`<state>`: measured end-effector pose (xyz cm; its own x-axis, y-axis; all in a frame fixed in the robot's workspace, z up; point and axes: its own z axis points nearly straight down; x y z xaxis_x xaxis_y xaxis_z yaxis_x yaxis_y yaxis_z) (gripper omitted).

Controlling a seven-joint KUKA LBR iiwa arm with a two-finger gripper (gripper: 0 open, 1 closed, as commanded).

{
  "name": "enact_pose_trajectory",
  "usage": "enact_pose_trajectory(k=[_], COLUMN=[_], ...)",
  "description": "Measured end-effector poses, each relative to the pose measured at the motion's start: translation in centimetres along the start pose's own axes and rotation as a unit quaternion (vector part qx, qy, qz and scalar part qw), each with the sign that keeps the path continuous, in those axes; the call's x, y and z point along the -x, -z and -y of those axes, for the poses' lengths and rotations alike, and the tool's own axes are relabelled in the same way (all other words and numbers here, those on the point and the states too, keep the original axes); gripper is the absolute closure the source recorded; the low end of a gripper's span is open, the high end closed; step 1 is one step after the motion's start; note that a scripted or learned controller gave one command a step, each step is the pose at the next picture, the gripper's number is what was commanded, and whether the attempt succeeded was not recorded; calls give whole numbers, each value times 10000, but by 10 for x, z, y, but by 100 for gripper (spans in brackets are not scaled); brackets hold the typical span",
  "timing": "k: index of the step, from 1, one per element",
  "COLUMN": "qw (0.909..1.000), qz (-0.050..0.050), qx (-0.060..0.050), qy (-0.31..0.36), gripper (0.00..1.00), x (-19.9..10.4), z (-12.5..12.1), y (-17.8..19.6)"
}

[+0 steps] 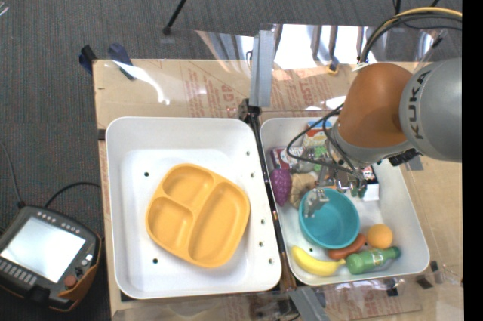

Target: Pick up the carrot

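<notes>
Orange marks your target: the carrot (349, 247) lies in the right bin (411, 215), near its front edge, tucked against the lower right rim of the teal bowl (329, 220). You can see it lying between that bowl and the green bottle (371, 260), with the banana (317, 260) just to its left and the orange (379, 236) just to its right. Your arm (392, 112) reaches in from the right, and the tool (326, 187) hangs over the bowl's back rim, apart from the carrot. You cannot tell from this view how wide it stands, and nothing shows in its grip. Purple grapes (281, 186) sit left of the bowl. In the left bin (124, 161) you have a yellow tray (198, 214) with three compartments. Both bins rest on the tabletop (189, 89).
</notes>
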<state>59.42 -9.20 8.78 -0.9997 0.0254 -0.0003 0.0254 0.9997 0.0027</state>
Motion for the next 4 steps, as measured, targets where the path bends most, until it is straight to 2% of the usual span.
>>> enact_pose_trajectory(k=[1,2,3,4], qw=[9949,9978,9979,9929], qz=[2,3,19,34], qx=[-10,-5,-7,-13], qy=[1008,-668,-653,1192], gripper=[0,0,100,100], x=[-80,-23,-22,-15], z=[60,45,45,26], y=[13,0,12,116])
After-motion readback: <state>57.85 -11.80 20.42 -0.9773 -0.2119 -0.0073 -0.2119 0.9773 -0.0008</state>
